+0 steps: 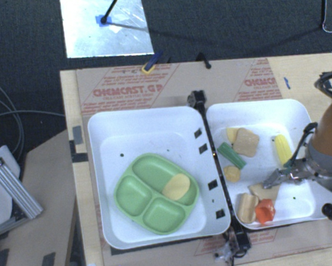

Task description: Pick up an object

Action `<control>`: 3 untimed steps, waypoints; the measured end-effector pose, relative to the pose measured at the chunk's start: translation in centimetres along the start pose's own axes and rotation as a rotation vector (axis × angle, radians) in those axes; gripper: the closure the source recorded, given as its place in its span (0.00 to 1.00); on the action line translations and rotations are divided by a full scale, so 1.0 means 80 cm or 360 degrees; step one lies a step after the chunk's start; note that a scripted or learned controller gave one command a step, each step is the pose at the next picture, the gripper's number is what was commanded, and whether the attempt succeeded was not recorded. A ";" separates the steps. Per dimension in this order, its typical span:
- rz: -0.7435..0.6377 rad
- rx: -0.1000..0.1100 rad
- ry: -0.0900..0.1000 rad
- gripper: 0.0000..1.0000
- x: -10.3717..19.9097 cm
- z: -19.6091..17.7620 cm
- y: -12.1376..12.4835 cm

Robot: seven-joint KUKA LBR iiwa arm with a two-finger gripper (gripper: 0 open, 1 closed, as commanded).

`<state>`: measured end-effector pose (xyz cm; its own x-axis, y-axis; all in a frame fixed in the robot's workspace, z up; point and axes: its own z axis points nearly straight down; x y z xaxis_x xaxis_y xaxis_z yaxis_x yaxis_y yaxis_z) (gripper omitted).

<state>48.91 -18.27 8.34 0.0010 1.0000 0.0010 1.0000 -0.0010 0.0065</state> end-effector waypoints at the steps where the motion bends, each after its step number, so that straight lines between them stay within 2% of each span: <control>1: -0.0023 0.0003 0.0006 0.00 0.122 -0.027 0.018; 2: 0.0001 0.0010 -0.0002 0.00 0.067 0.000 0.015; 3: -0.0003 0.0005 -0.0001 1.00 0.070 -0.014 0.017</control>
<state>50.29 -12.67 9.49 -0.0010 1.0000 0.0001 1.0000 0.0010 0.0033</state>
